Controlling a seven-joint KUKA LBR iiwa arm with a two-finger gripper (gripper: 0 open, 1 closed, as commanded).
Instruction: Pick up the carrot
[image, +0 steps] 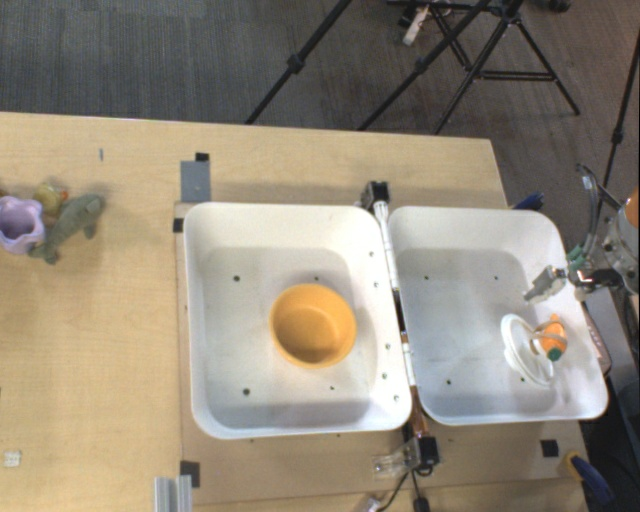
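The carrot (552, 341) is a small orange piece with a green end. It lies in the right bin (470, 300) near the bin's right wall, resting against a white ring-shaped object (522, 350). My gripper (545, 284) reaches in from the right edge and hangs just above and behind the carrot, over the right wall, apart from it. Nothing shows in its grasp.
An orange bowl (314, 323) sits in the middle of the left bin (230, 300). A purple toy (20, 222) and a green toy figure (70, 222) lie on the bench at far left. Black tripod legs (470, 50) stand on the floor behind the bench.
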